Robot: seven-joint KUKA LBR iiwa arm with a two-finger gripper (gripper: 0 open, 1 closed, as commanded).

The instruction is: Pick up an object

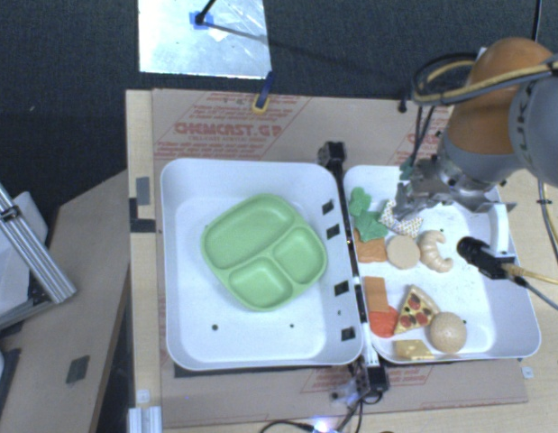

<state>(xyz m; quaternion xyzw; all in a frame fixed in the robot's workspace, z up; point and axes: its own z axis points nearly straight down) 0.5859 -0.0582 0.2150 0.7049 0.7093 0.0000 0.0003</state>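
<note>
Crowding is the chief risk: the hand hangs low in the right bin among toy foods packed close, just above a yellow-patterned piece beside the green toy, round cracker and croissant. Whether the hand is spread or pressed together, I cannot tell. Closing could nudge neighbours aside or pinch two pieces together.

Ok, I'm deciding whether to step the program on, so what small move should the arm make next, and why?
Probably a short straight descent. The gripper hangs over the upper left part of the right bin, just above a yellow-and-white toy beside the green toy. Nothing looks lifted yet, so lowering onto that piece seems the sensible step before any grasp.
</note>
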